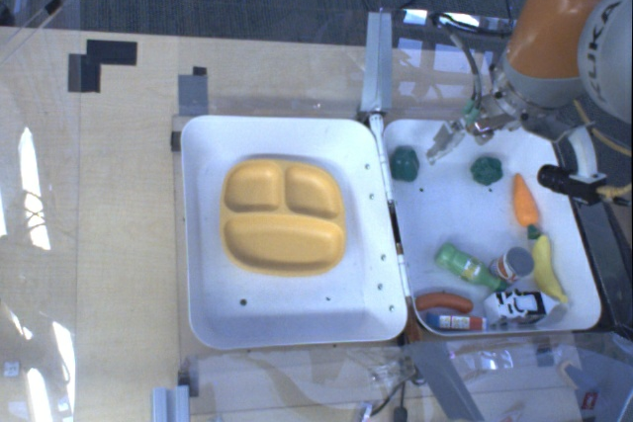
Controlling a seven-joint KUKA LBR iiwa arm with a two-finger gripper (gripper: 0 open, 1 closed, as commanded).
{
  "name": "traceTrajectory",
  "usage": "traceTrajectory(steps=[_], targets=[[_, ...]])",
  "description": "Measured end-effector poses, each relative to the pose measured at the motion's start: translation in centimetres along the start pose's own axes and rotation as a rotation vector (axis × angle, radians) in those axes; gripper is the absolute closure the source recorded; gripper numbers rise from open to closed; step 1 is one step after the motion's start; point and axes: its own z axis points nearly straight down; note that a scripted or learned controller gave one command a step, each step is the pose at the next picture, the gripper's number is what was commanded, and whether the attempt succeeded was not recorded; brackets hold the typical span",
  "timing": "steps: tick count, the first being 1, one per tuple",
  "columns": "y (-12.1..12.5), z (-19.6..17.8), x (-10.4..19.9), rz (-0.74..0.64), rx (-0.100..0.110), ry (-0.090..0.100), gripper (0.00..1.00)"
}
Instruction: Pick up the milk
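The milk point(520, 304) is a small black-and-white carton lying on its side in the front right corner of the right bin point(465, 212). It lies between a yellow banana point(547, 270) and a red-and-white tube point(455, 321). My gripper point(460, 135) hangs over the back of the right bin, far from the milk. It is open with nothing between its fingers. A dark green object point(404, 162) sits to its left and another green object point(486, 170) just in front of it.
The right bin also holds a carrot point(525, 201), a green bottle point(463, 264), a small can point(515, 264) and a red sausage point(445, 300). The left bin point(208, 292) holds a yellow compartment tray point(284, 215). A metal divider point(375, 64) stands behind the bins.
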Motion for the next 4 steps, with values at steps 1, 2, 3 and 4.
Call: traceTrajectory(steps=[1, 2, 3, 4], targets=[[-9.1, 11.7, 0.9, 0.041, -0.001, -0.001, 0.0], [-6.0, -13.7, 0.0, -0.136, -0.001, -0.002, 0.0], [-13.5, -8.4, -4.7, -0.058, 0.003, -0.001, 0.0], [-11.5, 4.2, 0.8, -0.07, 0.005, 0.002, 0.0]])
